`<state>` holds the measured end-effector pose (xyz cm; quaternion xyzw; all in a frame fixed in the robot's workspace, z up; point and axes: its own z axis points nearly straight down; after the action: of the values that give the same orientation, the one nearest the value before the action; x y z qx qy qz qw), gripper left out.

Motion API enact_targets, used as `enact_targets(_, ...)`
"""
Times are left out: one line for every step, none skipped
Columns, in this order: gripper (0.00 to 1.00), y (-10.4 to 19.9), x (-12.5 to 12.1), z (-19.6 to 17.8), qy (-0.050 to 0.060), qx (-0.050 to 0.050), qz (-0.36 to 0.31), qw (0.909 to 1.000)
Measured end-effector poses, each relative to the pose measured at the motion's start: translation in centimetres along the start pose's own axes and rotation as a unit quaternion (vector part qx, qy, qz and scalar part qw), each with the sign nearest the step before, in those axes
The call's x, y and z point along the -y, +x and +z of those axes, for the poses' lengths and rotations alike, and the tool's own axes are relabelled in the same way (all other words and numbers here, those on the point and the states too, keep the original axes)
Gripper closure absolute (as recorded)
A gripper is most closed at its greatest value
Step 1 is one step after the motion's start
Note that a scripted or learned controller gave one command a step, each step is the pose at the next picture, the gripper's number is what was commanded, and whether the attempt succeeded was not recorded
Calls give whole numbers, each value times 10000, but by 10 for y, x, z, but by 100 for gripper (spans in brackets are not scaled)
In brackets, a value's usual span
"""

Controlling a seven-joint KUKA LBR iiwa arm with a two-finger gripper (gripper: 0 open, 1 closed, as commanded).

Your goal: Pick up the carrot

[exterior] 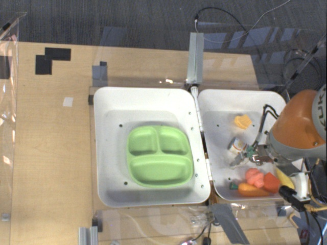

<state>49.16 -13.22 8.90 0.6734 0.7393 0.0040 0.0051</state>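
The carrot (251, 190) lies along the front wall of the right bin (219, 111), orange with a green stub at its left end. My gripper (233, 153) hovers in the middle of that bin, a little behind and to the left of the carrot, pointing left. It is open, and nothing is held between its fingers. A small white and orange piece (236, 146) sits close by its upper finger.
A pink-red toy food (254, 176), a red piece (271, 182) and a yellow banana (284, 178) crowd around the carrot. An orange-yellow piece (243, 121) lies further back. The left bin (110, 137) holds a green divided plate (159, 155).
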Motion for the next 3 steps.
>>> enact_targets(0, -79, -49, -24, 45, -1, 1019, 9948)
enact_targets(0, -12, -23, -89, 60, -5, 1392, 9902)
enact_targets(0, -33, -89, -123, 49, -4, 257, 9997)
